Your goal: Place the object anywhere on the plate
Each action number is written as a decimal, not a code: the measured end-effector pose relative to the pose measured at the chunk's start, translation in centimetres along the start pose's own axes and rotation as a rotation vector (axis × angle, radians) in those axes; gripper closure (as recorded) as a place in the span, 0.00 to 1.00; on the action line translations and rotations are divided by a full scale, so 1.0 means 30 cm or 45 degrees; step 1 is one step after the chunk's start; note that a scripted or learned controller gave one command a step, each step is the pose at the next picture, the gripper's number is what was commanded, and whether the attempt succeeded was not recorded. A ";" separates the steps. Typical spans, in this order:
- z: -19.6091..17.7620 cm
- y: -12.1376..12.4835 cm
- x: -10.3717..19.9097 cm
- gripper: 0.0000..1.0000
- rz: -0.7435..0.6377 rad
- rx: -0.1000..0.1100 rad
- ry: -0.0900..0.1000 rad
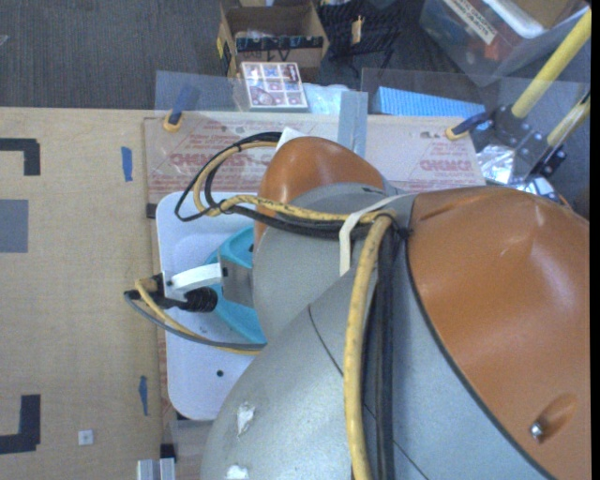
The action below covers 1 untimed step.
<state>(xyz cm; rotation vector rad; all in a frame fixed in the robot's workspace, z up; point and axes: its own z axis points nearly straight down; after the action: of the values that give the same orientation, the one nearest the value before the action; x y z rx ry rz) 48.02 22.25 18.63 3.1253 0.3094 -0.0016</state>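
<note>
From the camera view above the bench, my arm point(422, 328) covers most of what lies below, grey casing and orange shell bulging in from the right. My claw is hidden beneath my own wrist, so I cannot tell its state. Left of my wrist lies the white bin point(178, 234), and a blue plate point(242, 314) peeks out there. The object I cannot make out.

site: robotics lab | my arm point(450, 328) grey/orange, yellow cable loom point(361, 319) strapped on | bench: cardboard sheet point(66, 281) with blue tape marks point(127, 164), white bin point(192, 384) | floor: open cardboard box point(272, 33), clear plastic sheeting point(497, 28)
</note>
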 end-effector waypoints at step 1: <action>0.086 0.026 0.102 1.00 -0.258 0.002 -0.006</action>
<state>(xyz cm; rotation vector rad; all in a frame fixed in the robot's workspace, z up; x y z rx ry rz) 51.16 22.07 16.04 3.0788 0.6237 -0.0096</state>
